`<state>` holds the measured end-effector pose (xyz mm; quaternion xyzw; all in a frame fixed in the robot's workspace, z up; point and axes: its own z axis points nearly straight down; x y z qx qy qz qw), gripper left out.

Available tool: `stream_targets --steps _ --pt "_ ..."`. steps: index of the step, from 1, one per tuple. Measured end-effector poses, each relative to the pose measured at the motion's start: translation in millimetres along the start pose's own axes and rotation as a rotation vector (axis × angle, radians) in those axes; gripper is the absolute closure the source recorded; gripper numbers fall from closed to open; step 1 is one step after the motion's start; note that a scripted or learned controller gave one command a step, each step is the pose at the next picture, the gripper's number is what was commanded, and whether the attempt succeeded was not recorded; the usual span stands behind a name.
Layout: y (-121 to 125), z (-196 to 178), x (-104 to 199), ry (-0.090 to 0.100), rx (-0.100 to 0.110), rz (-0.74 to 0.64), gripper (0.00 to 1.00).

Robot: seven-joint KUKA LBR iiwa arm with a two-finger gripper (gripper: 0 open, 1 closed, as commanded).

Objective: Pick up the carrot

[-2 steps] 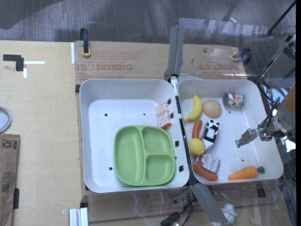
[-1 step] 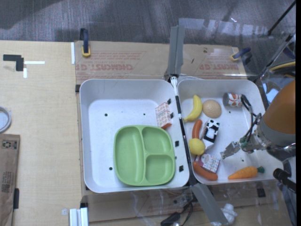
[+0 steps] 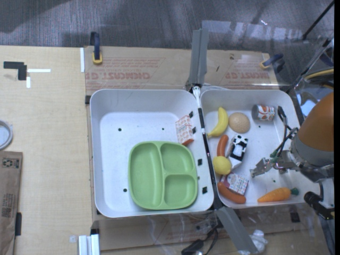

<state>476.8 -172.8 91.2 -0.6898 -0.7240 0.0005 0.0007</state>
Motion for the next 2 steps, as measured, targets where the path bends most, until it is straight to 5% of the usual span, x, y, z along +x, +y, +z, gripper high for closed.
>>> stream_targets --steps 1,2 --pt "1 -170 -3 -0.002 -0.001 -0.082 0.00" --pt "0 -13 11 0.001 0.002 0.054 0.00"
